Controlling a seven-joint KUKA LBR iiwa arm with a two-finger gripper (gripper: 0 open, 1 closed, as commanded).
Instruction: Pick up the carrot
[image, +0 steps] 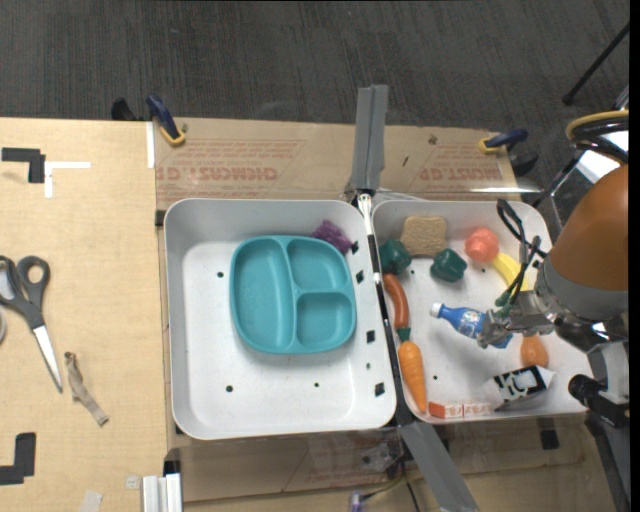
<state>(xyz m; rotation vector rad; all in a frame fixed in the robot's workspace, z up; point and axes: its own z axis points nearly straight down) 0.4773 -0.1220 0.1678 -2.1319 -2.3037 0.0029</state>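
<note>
Carrot (411, 372): one, left of the bottle (461, 320) (bottle writing unreadable).
Bins: two.
Gripper (497, 332): beside the bottle; opening cannot be told.

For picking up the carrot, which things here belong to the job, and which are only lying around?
Belong to the job: carrot; gripper.

Only lying around: teal divided plate; hot dog; small bottle; bread slice; scissors on the bench.
</note>
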